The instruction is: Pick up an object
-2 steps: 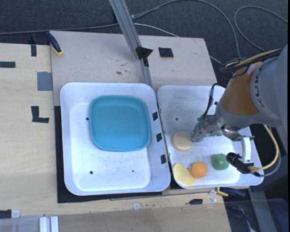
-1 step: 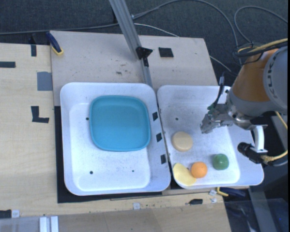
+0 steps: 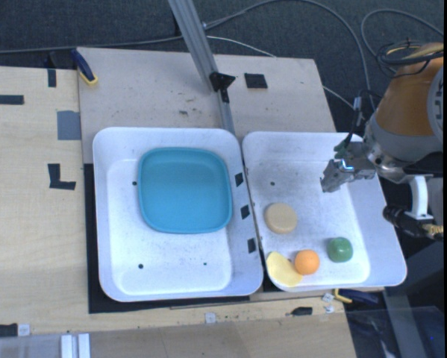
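- You see the gripper (image 3: pixel 333 179) above the right bin (image 3: pixel 372 271); I cannot tell its finger state.
- No grasp yet: beige disc (image 3: pixel 280 218), orange ball (image 3: pixel 307 262), green ball (image 3: pixel 339 249) all lie there.

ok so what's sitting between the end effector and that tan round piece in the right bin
Nothing. In the camera view, the stretch from the end effector down to the tan round piece is bare white floor of the right bin.

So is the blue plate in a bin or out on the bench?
In. The blue plate lies flat inside the left bin, whose white rim surrounds it.
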Robot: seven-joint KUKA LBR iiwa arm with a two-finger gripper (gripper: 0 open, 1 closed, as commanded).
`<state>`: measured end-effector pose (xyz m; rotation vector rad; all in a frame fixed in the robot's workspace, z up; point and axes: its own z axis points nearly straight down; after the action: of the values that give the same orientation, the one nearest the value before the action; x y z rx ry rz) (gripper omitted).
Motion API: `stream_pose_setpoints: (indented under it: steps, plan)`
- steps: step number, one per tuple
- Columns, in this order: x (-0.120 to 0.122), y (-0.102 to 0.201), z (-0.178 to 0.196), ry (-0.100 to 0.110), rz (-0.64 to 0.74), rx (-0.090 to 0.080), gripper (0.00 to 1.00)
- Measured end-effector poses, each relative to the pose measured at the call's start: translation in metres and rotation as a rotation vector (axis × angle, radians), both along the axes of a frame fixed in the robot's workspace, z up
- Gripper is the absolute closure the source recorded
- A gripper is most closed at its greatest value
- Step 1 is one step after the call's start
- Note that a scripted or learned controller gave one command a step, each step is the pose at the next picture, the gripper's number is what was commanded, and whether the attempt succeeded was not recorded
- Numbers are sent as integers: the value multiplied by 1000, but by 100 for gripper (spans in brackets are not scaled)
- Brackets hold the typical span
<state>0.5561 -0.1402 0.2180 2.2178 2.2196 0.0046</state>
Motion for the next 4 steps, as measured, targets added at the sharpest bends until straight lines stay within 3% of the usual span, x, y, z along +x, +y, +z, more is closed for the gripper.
stream_pose_setpoints:
  steps: [1, 4]
  plan:
    - [0, 0, 19, 4, 0, 1, 100]
    - [-9, 149, 12, 5, 4, 2, 100]
